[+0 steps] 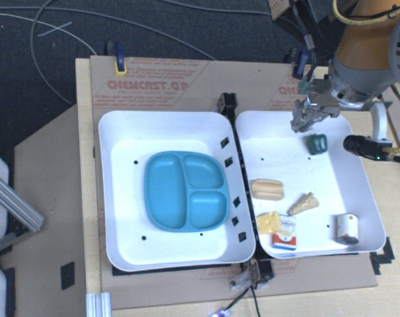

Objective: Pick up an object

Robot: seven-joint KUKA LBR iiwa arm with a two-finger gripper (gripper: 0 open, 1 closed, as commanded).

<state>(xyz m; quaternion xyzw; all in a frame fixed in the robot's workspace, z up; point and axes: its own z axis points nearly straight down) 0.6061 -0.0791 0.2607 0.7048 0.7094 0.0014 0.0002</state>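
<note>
Camera view: two-finger metal gripper (305, 123) hovering at the far edge of the right white bin (365, 177), nothing seen between its tips; finger spread impossible to tell. Small dark-green block (316, 143) just beside and below. Risk: closing off-centre, nudging the block against the wall. Legible on the cardboard sheet (154, 81): red "CHEMCAST".

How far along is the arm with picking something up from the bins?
No pick looks done: the bread roll, cheese wedge, small can and packet all lie in the right bin. The tool hangs just above a green block. Gripping and lifting remain.
</note>
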